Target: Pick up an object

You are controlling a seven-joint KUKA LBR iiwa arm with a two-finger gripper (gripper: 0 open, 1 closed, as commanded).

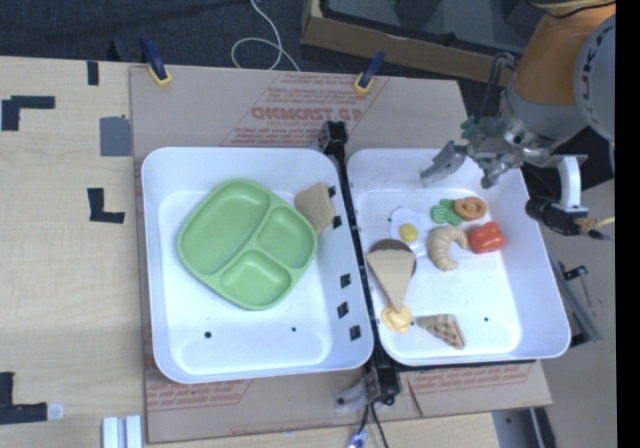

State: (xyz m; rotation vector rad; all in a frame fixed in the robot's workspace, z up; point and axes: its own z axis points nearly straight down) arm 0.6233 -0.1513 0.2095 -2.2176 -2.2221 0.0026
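- Camera view: 2 white bins sit side by side on the bench. The left bin [165, 336] holds a green plate [247, 243] with 3 compartments and a tan bread slice [316, 204] leaning by the divider.
- Camera view: the right bin [520, 321] holds the toy food: a croissant [444, 245], a red pepper piece [485, 237], a small donut [468, 207], a green piece [445, 213], a fried egg [407, 231], a tan cone-shaped wedge [392, 271], a yellow bit [396, 318] and a pizza slice [441, 329].
- Camera view: the gripper [466, 164] hangs over the far end of the right bin, its 2 fingers spread apart with nothing between them.
- Camera view: the nearest pickable things are the donut and green piece, lying just toward the near side of the gripper, almost directly beneath its line. The croissant lies a little further on, its long axis running roughly from far to near.
- My judgement: the pick has not begun; the coming move is likely a short shift toward the near side, then a descent onto 1 of that cluster. The items crowd each other, so a finger could land on a neighbour.
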